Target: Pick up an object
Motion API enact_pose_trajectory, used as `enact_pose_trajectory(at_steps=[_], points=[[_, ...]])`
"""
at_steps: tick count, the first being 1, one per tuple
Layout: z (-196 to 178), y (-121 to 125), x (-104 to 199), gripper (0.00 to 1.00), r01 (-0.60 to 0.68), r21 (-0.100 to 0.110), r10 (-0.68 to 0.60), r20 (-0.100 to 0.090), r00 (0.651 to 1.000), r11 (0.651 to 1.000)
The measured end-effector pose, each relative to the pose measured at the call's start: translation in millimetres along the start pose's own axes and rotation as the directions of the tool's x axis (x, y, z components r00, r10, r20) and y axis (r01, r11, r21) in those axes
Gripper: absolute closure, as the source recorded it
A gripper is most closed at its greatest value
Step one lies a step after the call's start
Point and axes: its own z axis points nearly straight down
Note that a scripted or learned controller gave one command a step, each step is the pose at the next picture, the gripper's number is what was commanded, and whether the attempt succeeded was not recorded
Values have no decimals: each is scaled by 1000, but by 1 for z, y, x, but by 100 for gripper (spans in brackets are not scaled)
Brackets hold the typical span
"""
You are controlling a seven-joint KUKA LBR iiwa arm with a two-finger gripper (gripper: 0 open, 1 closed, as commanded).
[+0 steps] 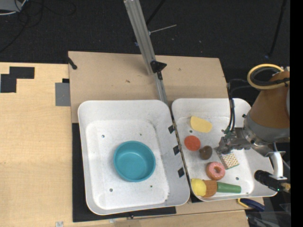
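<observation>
Camera view | claw (226, 144) low in right bin (246, 183) | perhaps touching waffle (230, 161)

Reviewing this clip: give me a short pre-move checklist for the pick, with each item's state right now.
1. Gripper over the right bin: ok.
2. Something within reach below it: ok, the checkered waffle and brown ball lie close.
3. Object held already: cannot tell.
4. Neighbours spaced for a clean grasp: not ok, the pink donut crowds the waffle.
5. Left bin with the blue bowl free of the arm: ok.
</observation>
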Motion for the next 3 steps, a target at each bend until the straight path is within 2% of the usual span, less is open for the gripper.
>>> enact_pose_trajectory(at_steps=[1, 2, 3], points=[[-33, 1, 0, 100, 0, 2, 0, 0, 1000, 1000], [-42, 23, 56, 100, 5, 4, -5, -2, 1000, 1000], [-34, 38, 106, 100, 3, 6, -3, -2, 1000, 1000]])
